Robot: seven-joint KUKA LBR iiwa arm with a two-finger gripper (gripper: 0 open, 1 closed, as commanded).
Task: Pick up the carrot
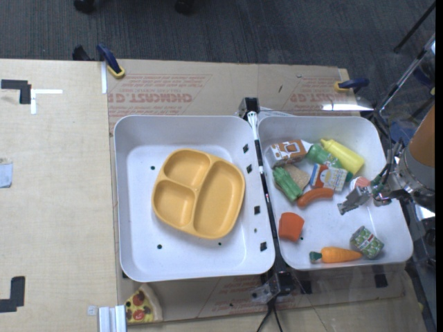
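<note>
The carrot (337, 255), orange with a green top, lies flat near the front edge of the right bin (325, 124), its green end pointing left. My gripper (351, 202) reaches in from the right and hovers over the middle right of that bin, above and behind the carrot and apart from it. It is open, with nothing between its fingers.
The right bin also holds a yellow bottle (343, 155), a green item (286, 183), a red sausage-like piece (316, 196), an orange cup (291, 226), small cartons (289, 151) and a green packet (366, 242) beside the carrot's tip. A yellow divided plate (199, 193) lies in the left bin (131, 206).
</note>
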